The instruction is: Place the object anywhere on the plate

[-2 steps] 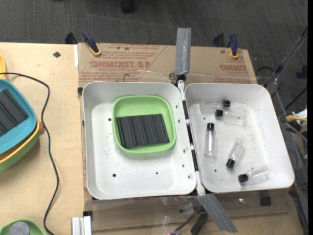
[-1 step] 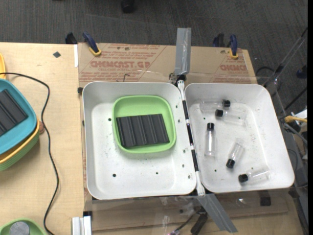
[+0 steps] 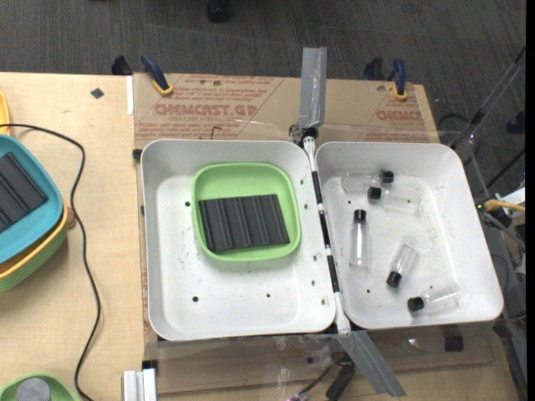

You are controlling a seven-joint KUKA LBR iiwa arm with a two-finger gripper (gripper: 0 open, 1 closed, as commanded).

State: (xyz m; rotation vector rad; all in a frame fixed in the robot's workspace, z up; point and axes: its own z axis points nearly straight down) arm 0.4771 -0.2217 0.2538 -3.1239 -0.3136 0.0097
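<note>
Lying in right bin (image 3: 468, 190): capped vials (image 3: 359, 236); plate (image 3: 246, 182) left.

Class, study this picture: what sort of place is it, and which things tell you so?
Probably a robotics lab bench: two white bins clamped over cardboard, clear vials in one, a green plate in the other.
</note>
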